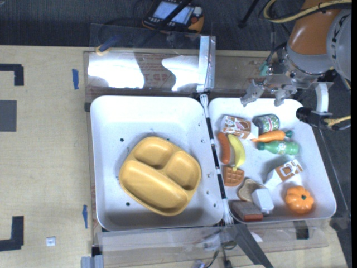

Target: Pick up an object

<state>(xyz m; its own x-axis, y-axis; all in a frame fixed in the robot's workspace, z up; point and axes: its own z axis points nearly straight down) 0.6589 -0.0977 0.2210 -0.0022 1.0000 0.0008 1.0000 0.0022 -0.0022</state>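
The robot's rounded grey arm (340,32) carries a broad, glossy orange band (311,38) above its wrist. Yellow and black cables (290,0) loop along its upper side. Below the band sits a pale grey metal wrist block, ending in the slim two-finger metal gripper (264,96) with silvery, angular parts.
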